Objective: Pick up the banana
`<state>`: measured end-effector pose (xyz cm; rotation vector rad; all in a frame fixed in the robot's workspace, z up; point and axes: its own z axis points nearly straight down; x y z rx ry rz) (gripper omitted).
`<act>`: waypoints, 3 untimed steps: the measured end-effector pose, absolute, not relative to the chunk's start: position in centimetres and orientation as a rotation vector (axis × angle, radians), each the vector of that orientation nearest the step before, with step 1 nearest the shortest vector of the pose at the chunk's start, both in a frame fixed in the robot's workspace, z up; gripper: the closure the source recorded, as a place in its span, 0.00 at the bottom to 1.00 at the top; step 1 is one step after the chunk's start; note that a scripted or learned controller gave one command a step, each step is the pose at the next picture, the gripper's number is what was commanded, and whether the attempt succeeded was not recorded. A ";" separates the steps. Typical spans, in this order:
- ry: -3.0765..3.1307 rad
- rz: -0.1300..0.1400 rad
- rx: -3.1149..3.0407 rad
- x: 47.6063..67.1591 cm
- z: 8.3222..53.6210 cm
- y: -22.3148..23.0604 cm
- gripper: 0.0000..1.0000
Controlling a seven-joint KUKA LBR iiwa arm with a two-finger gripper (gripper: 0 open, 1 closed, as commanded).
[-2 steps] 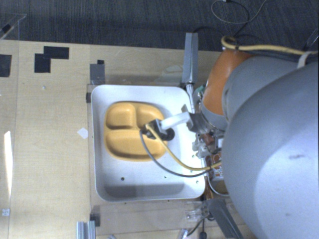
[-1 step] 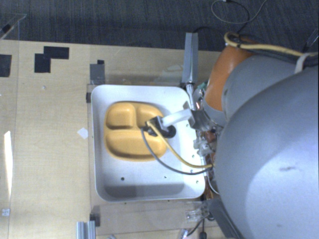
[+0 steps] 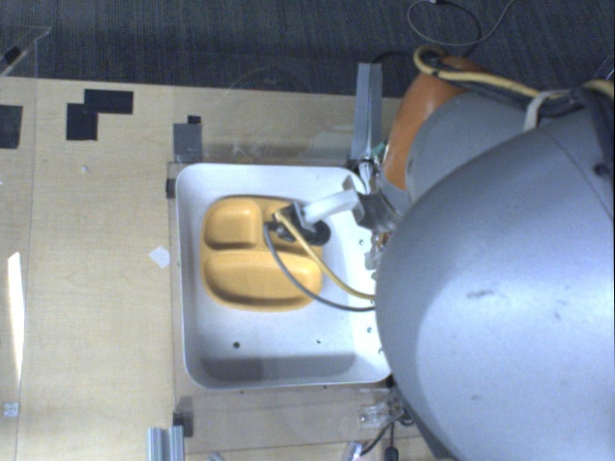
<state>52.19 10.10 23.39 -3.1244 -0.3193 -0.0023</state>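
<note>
While hanging over the right side of the white bin (image 3: 274,365), hides a fair bit of the scene behind that big grey arm (image 3: 500,296). Can't tell whether the gripper (image 3: 370,211) is open or closed, honestly: tucked under the arm's bulk by the bin's right wall, mostly covered. Not seeing anything yellow caught in it though, so judging the pick as not done yet.

Banana (image 3: 255,257): lying flat on the bin floor, left of centre and toward the far side, clear of the walls, with bare white floor on the near side. Reads as a chunky yellow lump with a crease across it more than a neat curve, maybe down to blur. Sits just to the left of the gripper, near but apparently not under it.

As for the why: probably placed loose mid-bin to leave room for a straight drop from above. Would guess a shift left over the yellow bulk, then a descent. Looks smooth and rounded, so likely to slip out of an off-centre squeeze. Also wide, so worth going across the narrower way.
</note>
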 end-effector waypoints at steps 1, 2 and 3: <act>-0.319 -0.002 -3.124 52.2 23.4 10.1 0.00; -0.322 0.001 -3.124 53.9 18.4 4.5 0.00; -0.420 0.000 -3.113 59.4 18.4 -1.4 0.00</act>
